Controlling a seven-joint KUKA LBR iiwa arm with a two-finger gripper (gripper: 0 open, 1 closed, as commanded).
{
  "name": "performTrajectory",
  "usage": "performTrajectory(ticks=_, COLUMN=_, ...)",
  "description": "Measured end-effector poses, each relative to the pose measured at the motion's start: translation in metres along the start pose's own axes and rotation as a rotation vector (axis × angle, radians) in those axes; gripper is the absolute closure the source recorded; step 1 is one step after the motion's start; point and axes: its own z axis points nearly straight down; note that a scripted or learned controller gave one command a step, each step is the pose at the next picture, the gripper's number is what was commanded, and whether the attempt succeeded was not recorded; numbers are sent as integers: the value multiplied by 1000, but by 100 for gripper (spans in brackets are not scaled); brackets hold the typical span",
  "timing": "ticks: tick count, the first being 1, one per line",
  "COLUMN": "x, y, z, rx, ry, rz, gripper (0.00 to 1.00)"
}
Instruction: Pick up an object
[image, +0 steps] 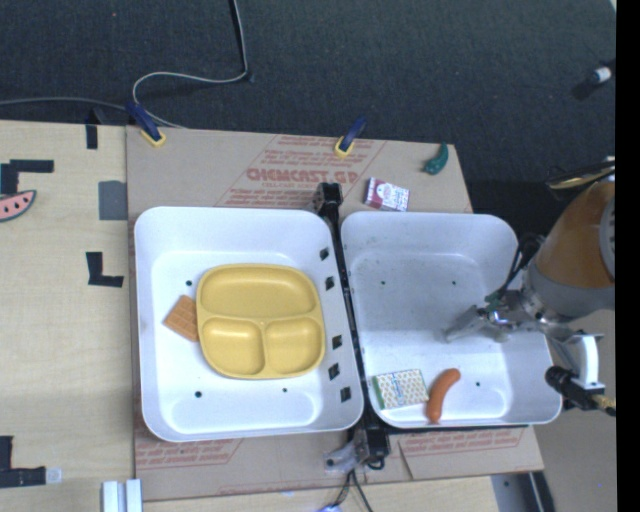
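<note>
The arm is reaching into the right bin (500, 235) from the right, with the gripper (470, 325) hovering over the bare middle of that bin's floor; whether it is released or clenched cannot be told here, and nothing is showing in its grasp. The likeliest thing to pick, in my judgement, is the sausage (442, 394), lying in the right bin near its front wall, nearer than the gripper and well apart from it; just left of the sausage is lying a small card (399, 387). To do this well, the gripper should be coming over the sausage's middle and closing across its narrow width.

Counting, nearest first: one sausage; one card; two bins; in the left bin (160, 300), one yellow tray (262, 320) and one cracker (182, 319) tucked at the tray's left edge.
</note>
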Motion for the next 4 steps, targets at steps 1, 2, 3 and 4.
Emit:
performTrajectory(ticks=1, x=0, y=0, z=-9, rx=0, ry=-1, rz=1, gripper=100)
performTrajectory(ticks=2, x=1, y=0, z=-19, rx=0, ry=0, rz=0, gripper=100)
performTrajectory(ticks=3, x=1, y=1, z=-28, rx=0, ry=2, rz=-1, gripper=100)
performTrajectory(ticks=4, x=2, y=2, z=-37, rx=0, ry=3, rz=-2, gripper=100)
